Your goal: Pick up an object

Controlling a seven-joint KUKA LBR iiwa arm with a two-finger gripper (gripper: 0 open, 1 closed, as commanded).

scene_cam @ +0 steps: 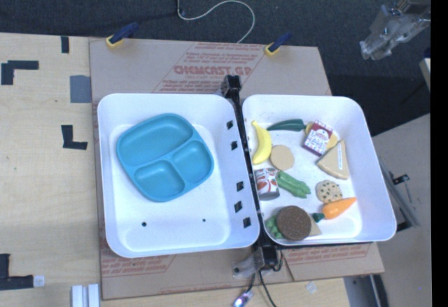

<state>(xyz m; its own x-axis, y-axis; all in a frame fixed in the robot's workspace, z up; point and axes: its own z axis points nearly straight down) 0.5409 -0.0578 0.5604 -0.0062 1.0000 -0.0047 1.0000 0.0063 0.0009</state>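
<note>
Nearest the camera, at the front of the right bin (364, 124), sits a round brown burger patty (293, 222) on something green, with an orange carrot (338, 208) just to its right; behind the carrot lies a speckled cookie (327, 191); further back rests a pale wedge of sandwich or cheese (335, 160), touching a small red and white carton (317, 137). Along the bin's left side, a yellow banana (261, 143) curves beside a tan round cracker (282, 157); a dark green pepper (285, 125) lies at the back; a small red and white can (266, 183) sits next to a green pea pod (293, 184). All of these toys (any could be the object to pick) lie untouched in the right bin. In the left bin (112, 180) rests a blue divided plate (164, 156). Both bins stand on a cardboard sheet (203, 68) held by two clamps. At the upper right corner, the gripper (383, 36) hangs high above dark floor, well apart from the bins; whether its claw is wide or narrow cannot be told, and nothing is seen in it.
</note>
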